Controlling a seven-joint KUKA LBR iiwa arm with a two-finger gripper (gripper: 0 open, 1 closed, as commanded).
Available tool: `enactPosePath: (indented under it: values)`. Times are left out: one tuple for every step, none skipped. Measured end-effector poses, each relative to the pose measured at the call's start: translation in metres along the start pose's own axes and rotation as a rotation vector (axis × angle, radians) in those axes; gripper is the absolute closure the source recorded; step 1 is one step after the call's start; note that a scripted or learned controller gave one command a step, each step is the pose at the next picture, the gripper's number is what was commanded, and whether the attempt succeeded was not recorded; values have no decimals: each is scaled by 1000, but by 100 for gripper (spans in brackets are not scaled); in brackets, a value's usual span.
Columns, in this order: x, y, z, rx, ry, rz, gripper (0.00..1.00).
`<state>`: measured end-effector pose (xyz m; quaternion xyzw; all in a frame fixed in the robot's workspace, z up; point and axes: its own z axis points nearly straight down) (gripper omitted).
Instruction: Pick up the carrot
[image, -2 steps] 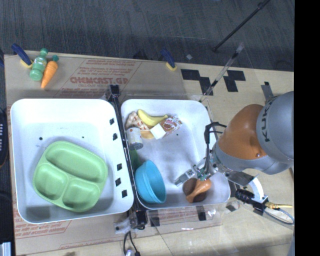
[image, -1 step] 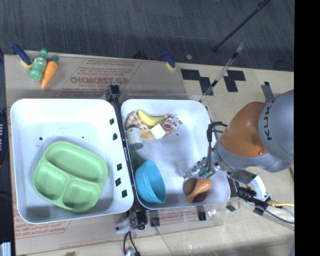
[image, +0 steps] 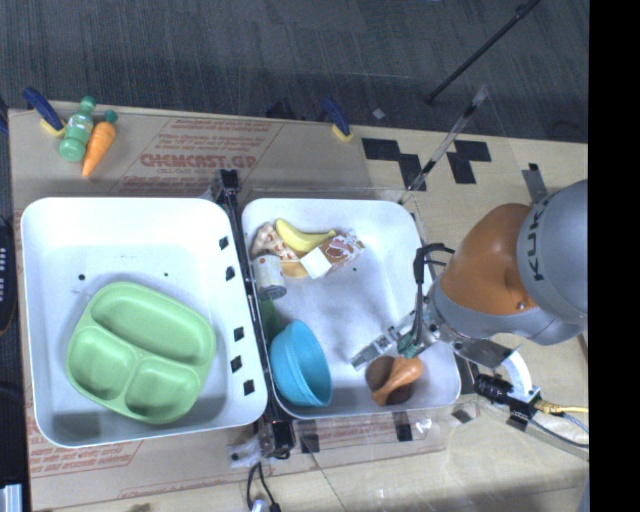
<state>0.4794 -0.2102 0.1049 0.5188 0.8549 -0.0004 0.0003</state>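
Camera view, looking down on 2 white bins side by side. In the left bin (image: 60, 250), 1 green sectioned plate (image: 140, 350) lying flat with 3 compartments.

In the right bin (image: 375, 290), crowded toward the far-left corner: a yellow banana (image: 305, 238), a small wrapped packet (image: 342, 249) just beside it, and a silver can (image: 268, 277) against the dividing wall. Nearer the front, a blue bowl (image: 300, 365) tipped on its side, mouth facing right.

At the front right corner of that bin, the carrot (image: 405, 372), orange, green top pointing up toward the wrist, resting against a round brown object (image: 384, 390).

Reaching in from the right, the grey arm (image: 485, 275) with its orange band, bent down over the bin's right wall. Gripper (image: 393, 347) low over the carrot's green end, close to or touching it. Cannot tell how wide the pincer stands, nor whether anything is caught in it.

On the bench beyond the left bin, a loose carrot (image: 98, 146) beside a green bottle (image: 76, 132).
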Motion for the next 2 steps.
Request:
enactPosePath:
  values:
    - [0, 1, -10, 0, 0, -6, 100]
    - [0, 1, -10, 0, 0, -6, 0]
